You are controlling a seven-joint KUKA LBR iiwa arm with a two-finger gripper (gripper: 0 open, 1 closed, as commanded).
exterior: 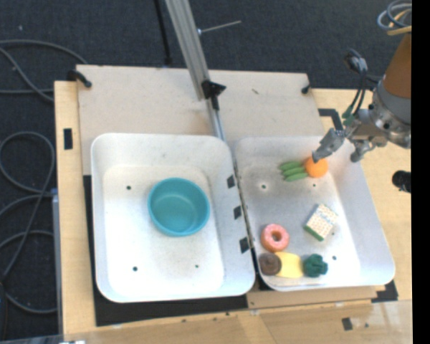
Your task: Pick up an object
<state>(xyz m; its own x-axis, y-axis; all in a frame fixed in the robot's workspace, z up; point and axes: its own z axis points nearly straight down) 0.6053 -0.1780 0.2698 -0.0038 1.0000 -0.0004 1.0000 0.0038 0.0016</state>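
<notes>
- Two shallow white bins are seen from above on a pale wooden surface (68, 213), set side by side and touching along their inner edges.
- The left bin (115, 264) holds a teal bowl (178, 206), upright, near its middle.
- The right bin (362, 221) holds several small things. At its far side lies a toy carrot (306, 168), orange body to the right and green top to the left, so its long axis runs left to right.
- Toward the near side of the same bin are a pale checked block (321, 222), a pink ring doughnut (275, 237), a brown round piece (270, 264), a yellow piece (290, 265) and a dark green piece (314, 265); the last three lie close together along the near wall.
- The grey arm with an orange band reaches in from the right. The claw (342, 147) hangs over the far right corner of the right bin, its two fingers spread apart with nothing between them.
- One finger (326, 147) slants down toward the carrot's orange end and appears very near it; contact cannot be confirmed.
- The carrot is judged the likeliest target: it lies just left of and slightly nearer than the claw, far closer than the other things.
- A grip across the orange body would probably need the claw moved a little left and lowered, with the fingers straddling the short axis.
</notes>
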